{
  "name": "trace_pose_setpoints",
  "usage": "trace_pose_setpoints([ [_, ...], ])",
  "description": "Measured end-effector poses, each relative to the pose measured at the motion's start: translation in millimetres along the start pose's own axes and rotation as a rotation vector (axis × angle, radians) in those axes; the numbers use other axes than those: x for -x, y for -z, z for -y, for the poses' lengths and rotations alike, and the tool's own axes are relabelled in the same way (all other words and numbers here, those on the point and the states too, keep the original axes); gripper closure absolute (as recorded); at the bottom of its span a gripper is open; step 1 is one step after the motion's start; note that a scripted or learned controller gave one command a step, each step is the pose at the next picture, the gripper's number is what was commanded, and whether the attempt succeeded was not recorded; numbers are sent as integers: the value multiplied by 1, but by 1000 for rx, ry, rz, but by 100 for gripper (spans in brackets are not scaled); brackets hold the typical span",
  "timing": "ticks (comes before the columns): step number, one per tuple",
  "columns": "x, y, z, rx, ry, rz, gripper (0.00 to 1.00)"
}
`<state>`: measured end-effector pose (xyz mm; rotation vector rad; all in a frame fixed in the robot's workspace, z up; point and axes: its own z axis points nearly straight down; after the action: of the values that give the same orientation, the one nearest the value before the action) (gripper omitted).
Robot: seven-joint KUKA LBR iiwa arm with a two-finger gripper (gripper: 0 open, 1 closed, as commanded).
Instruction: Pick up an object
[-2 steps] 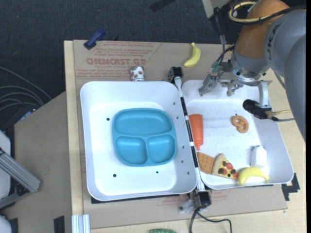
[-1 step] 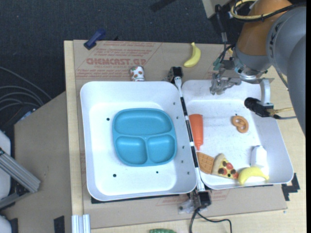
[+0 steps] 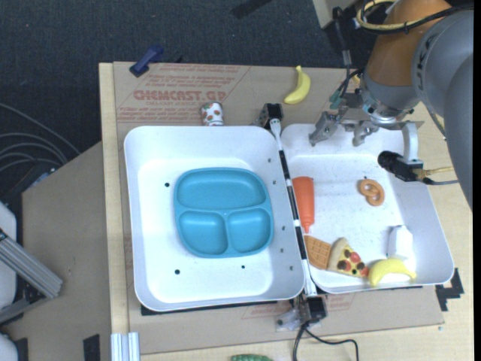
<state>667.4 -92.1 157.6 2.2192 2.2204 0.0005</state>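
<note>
Bench [image 3: 188,89]: brown board carrying both bins side by side, touching along a central seam.
Arm [image 3: 443,43]: grey, orange band above the wrist, entering from the right over the far edge of the right bin.
Left bin [image 3: 143,201]: white, holds a blue divided plate [image 3: 222,210] at its centre.
Right bin [image 3: 428,216]: white, holds the loose items.
Gripper [image 3: 343,130]: above the far left corner of the right bin; fingers spread apart, nothing between them.
Carrot [image 3: 304,202]: orange, lying along the right bin's left wall.
Pizza slice [image 3: 347,258]: near edge, between a waffle [image 3: 318,252] and a yellow banana [image 3: 389,271].
White block [image 3: 400,240]: just above that banana.
Pretzel [image 3: 371,192]: mid-bin, apart from the rest.
Second banana [image 3: 298,87]: on the bench beyond the bins.
</note>
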Motion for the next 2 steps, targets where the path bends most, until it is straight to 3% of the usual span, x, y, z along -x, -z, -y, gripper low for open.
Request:
trace_pose_setpoints([
  [1,0,10,-1,2,0,0,100],
  [2,0,10,-1,2,0,1,0],
])
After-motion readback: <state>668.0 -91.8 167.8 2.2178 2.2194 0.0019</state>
